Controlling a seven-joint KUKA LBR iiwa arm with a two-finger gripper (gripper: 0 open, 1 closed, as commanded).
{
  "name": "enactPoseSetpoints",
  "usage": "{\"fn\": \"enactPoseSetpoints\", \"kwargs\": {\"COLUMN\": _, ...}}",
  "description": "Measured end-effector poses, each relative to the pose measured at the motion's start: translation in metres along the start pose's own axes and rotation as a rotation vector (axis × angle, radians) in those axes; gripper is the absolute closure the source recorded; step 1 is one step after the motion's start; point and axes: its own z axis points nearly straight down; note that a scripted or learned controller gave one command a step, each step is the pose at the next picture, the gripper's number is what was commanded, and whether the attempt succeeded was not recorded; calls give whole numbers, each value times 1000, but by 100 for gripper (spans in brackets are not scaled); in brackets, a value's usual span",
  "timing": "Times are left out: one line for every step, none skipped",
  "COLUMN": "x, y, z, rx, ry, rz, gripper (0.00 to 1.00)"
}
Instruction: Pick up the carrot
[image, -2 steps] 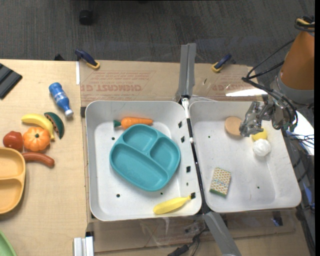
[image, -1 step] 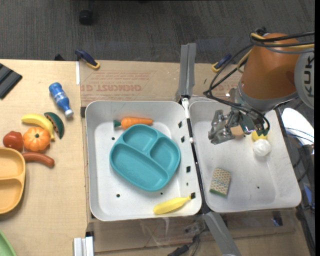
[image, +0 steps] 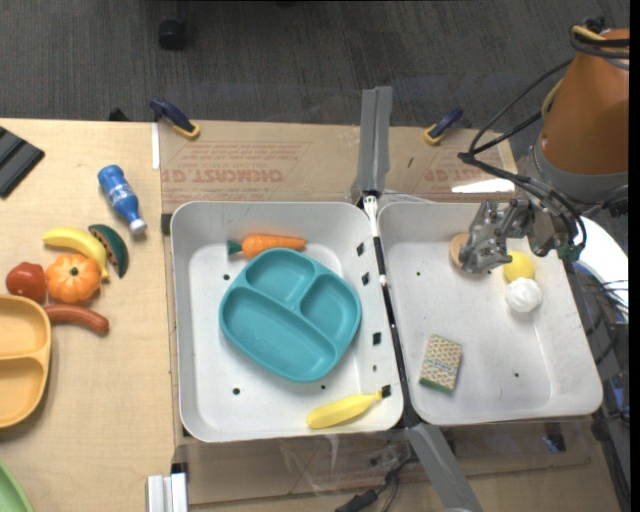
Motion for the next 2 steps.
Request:
{"fn": "enactPoseSetpoints", "kwargs": {"x": -24, "y": 25, "z": 21, "rx": -1, "ry": 2, "rz": -179, "gripper": 100}}
{"fn": "enactPoseSetpoints", "kwargs": {"x": 28, "y": 1, "z": -1, "rx": 0, "ry": 2, "rz": -137, "gripper": 100}}
